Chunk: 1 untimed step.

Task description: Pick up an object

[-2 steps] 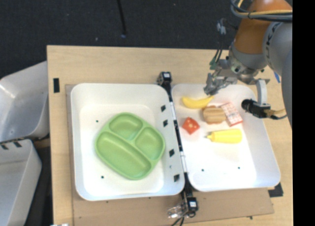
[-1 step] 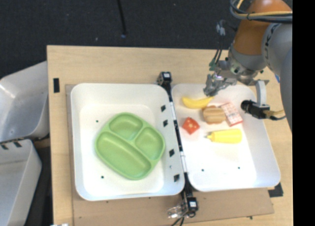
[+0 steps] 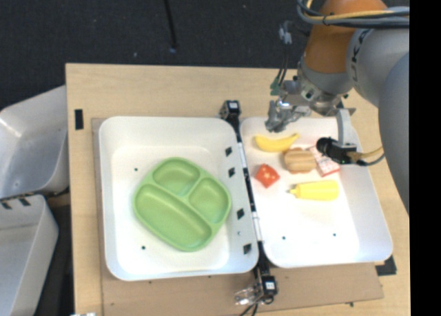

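My gripper [image 3: 277, 122] hangs over the far left part of the right bin [image 3: 331, 246], just above the back end of a yellow banana [image 3: 275, 142]. Nothing shows between its fingers. In the same bin lie a tan bread-like piece [image 3: 298, 160], a small red block [image 3: 267, 175], a yellow bottle-shaped object [image 3: 315, 190] and a small red-and-white item [image 3: 326, 166] at the right.
The left bin [image 3: 117, 246] holds a green divided plate [image 3: 181, 202]. A black divider with clips [image 3: 242, 191] runs between the bins. A black cable and connector [image 3: 341, 151] trail from the arm over the right bin's far right side.
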### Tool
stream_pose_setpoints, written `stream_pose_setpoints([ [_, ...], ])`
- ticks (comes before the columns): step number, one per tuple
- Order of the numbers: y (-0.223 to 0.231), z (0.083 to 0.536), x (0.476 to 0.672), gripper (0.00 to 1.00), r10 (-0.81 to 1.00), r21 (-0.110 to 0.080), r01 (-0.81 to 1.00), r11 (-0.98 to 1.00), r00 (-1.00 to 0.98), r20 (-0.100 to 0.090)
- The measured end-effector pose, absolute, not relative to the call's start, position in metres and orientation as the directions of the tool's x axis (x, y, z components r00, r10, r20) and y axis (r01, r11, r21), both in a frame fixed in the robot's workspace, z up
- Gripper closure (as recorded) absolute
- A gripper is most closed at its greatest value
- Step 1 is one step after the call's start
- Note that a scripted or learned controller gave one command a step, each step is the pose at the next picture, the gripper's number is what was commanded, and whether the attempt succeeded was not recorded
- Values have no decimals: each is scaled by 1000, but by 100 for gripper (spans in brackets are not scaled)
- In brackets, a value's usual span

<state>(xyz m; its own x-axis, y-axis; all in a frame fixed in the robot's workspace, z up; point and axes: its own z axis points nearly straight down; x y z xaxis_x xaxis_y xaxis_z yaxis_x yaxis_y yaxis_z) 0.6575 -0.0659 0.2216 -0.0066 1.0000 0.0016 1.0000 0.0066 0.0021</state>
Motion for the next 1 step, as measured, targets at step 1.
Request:
stream_pose_setpoints([
  [1, -12, 216, 651, 100, 1000, -1, 1000, 6, -6, 0],
])
